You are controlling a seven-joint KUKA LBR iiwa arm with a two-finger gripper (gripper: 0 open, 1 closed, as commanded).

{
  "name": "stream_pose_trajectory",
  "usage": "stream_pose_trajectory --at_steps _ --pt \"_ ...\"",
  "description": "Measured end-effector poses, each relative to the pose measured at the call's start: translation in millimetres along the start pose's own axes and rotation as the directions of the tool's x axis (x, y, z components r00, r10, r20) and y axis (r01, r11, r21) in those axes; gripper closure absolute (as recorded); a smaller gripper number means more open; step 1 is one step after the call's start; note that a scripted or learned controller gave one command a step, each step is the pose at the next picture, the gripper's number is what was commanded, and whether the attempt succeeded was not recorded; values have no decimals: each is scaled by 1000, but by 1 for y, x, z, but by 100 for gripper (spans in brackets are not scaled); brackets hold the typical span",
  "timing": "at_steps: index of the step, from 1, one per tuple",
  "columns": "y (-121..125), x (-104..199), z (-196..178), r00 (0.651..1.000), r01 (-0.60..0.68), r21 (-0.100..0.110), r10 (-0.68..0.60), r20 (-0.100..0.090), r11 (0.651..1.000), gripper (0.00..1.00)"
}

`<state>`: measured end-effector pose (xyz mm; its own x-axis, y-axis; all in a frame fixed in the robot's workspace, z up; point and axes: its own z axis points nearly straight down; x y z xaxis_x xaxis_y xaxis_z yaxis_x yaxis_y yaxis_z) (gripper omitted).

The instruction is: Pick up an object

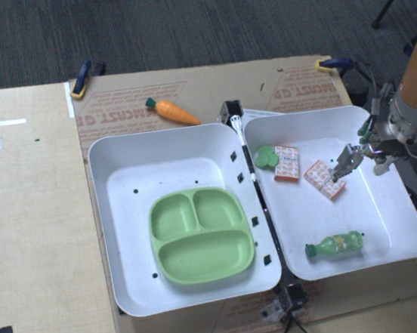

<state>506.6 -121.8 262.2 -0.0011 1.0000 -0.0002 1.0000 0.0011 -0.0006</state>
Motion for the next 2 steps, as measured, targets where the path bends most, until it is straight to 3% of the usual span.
stream_pose_trajectory --at_steps 1,2 --pt "5 16 170 993 116 0 -116 -1 993 0" --pt "60 27 170 985 172 -1 -172 0 985 0"
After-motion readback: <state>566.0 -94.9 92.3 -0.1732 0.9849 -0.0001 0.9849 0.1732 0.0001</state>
